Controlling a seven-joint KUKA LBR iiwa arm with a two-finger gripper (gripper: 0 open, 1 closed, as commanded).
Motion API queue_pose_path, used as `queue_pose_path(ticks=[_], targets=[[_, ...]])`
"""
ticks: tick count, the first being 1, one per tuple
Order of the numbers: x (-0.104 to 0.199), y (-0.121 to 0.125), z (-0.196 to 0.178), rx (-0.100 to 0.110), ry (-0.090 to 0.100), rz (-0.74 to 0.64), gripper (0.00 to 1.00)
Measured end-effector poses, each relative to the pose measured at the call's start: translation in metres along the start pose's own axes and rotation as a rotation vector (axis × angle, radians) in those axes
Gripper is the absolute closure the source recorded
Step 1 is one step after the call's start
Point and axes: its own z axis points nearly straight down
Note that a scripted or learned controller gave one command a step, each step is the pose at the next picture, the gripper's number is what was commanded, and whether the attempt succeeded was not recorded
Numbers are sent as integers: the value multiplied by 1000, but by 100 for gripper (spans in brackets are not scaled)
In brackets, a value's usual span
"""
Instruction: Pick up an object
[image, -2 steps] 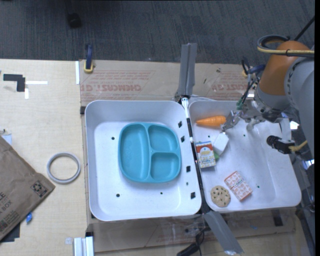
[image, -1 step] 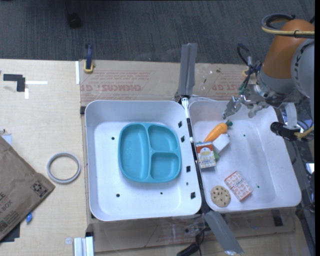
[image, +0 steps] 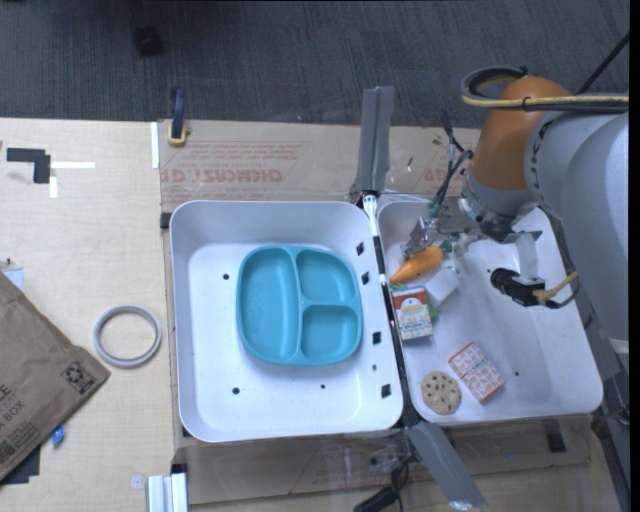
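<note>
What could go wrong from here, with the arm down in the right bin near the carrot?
The pincer sits right at the carrot, which lies by the bin wall; a close there may pinch only the tip and let it slip. The small carton lies just below the carrot, so a push could shove both together. Whether anything is gripped cannot be seen.

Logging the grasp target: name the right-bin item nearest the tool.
The toy carrot, orange, lying right beneath the tool at the bin's upper left; the juice carton, cookie and cracker box lie farther down.
</note>
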Motion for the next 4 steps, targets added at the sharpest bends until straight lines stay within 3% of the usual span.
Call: queue_pose_path(ticks=[1,2,3,4], targets=[[-11,-1,0,1,0,215,0],[-60,-5,-69,2,0,212,0],[-60,-5,-69,3,0,212,0],[-13,-1,0,2,0,195,0]])
